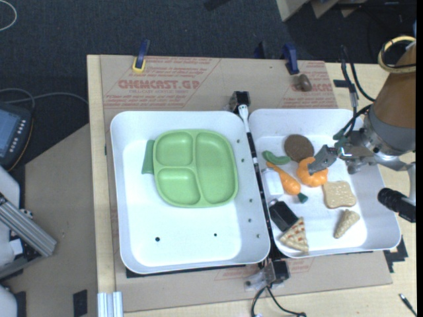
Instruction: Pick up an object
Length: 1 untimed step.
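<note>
Contact is being sought at the small orange toy (312, 175) in the right bin (377, 233), between the brown disc (299, 146) and the toast slice (339, 194). The gripper (325, 158) sits just above it (finger spread cannot be told). A centred descent is advised.

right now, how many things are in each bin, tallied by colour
Green: 2, divided plate in the left bin, pod-shaped piece
Brown: 1, round piece
Orange: 2, carrot, round piece
Tan: 2, toast, wedge
Black: 1, block
Yellow and red: 1, pizza slice
Total: 9
</note>
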Tool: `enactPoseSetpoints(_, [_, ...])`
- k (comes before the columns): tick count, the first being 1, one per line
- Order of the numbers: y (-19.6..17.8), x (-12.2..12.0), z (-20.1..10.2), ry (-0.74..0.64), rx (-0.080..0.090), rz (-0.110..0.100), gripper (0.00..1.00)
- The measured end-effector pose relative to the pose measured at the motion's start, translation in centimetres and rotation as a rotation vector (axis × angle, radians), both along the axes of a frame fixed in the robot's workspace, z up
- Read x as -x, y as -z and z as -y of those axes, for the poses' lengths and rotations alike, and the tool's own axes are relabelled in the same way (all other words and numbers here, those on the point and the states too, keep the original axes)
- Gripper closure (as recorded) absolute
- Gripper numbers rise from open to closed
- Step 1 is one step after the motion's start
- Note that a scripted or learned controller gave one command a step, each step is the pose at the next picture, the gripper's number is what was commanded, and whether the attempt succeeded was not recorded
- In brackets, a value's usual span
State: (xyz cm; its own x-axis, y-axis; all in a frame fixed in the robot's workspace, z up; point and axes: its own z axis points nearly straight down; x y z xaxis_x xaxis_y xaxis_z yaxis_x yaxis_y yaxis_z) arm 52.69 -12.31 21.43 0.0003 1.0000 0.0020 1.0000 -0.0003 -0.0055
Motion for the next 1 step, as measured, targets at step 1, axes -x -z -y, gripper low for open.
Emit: enactPoseSetpoints(1, [6.42, 0.1, -0.18, 0.0, -0.001, -0.003, 0.0])
